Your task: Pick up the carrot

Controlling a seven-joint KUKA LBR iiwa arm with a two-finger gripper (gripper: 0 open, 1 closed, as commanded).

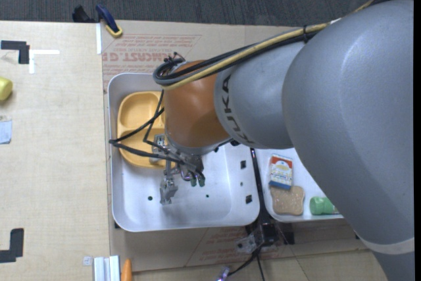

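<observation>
Carrot cannot be picked out for certain; a thin orange sliver (125, 266) at the tabletop's near edge, outside both bins, may be it, and nothing is seen gripped. The grey arm (342, 108) with its orange band crosses from the right edge and hangs over the left bin (210, 204). The right bin (296, 218) is mostly hidden beneath it. A yellow bowl (135, 118) sits in the left bin's far-left corner. The claw (170, 191) hovers just above that bin's bare floor, near the bowl; whether it is spread or pressed together cannot be told. The right bin holds a small carton (281, 172), a bread slice (288, 201) and a green item (321, 206).
</observation>
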